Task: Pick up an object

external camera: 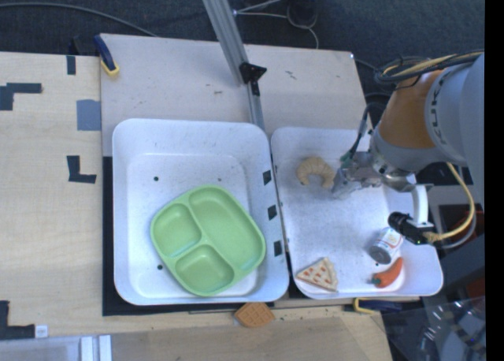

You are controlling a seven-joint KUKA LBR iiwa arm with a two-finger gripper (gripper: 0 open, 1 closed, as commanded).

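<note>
The arm [441, 115] reaches in over the right bin [346, 229], its orange band above the wrist showing against the grey body. The gripper [344, 184] hangs low over the upper part of that bin, just beside a croissant [315, 169]. The croissant lies on the bin floor near the bin's upper left corner, curved, with its ends pointing down toward the bin's middle. The tip of the gripper is close to the croissant's right end, but whether it touches is too blurred to tell. How far the gripper is parted cannot be told either, and nothing shows held in it.

Toward the lower right corner of the right bin lies a small can [384, 243], tipped on its side. Just below the can, against the bin's lower rim, lies a carrot [389, 273]. Left of the carrot, near the bin's lower left corner, rests a pizza slice [317, 275], flat on the floor.

Left of the right bin, with the rims touching, sits the left bin [142, 147]. It holds a green divided plate [208, 239] with three compartments, lying in its lower half. Below the gap between the two bins, on the bench, lies a cookie [253, 314].
</note>
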